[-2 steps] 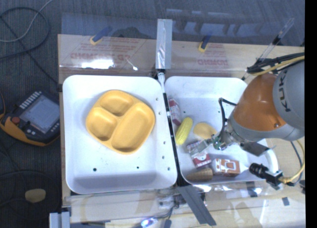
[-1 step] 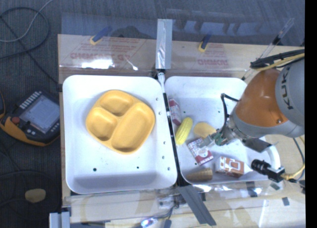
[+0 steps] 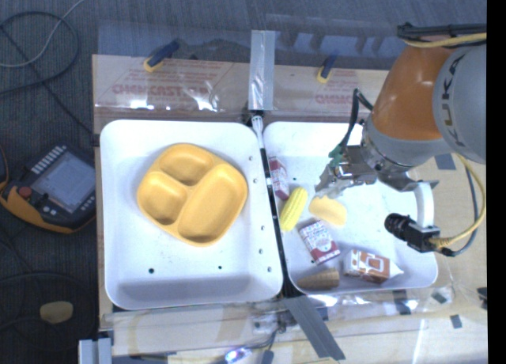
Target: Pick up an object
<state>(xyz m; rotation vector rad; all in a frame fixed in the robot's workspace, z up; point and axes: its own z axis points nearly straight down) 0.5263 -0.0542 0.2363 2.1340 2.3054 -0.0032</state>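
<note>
We see the gripper [image 3: 332,184] low in the right bin [image 3: 411,279], its fingers [image 3: 326,188] pointing down-left; from this slant we cannot tell how far apart they stand, and nothing shows between them. Just below the fingertips lies a pale yellow lemon-like piece [image 3: 328,210], very near or touching; we cannot say which. A yellow corn cob [image 3: 292,207] lies just left of it against the bin's left wall. Further toward the near edge we find a red packet [image 3: 318,240], a brown cylinder [image 3: 320,279] and a small orange-and-white box [image 3: 369,265]. The left bin [image 3: 126,275] holds a yellow divided tray [image 3: 192,192]
</note>
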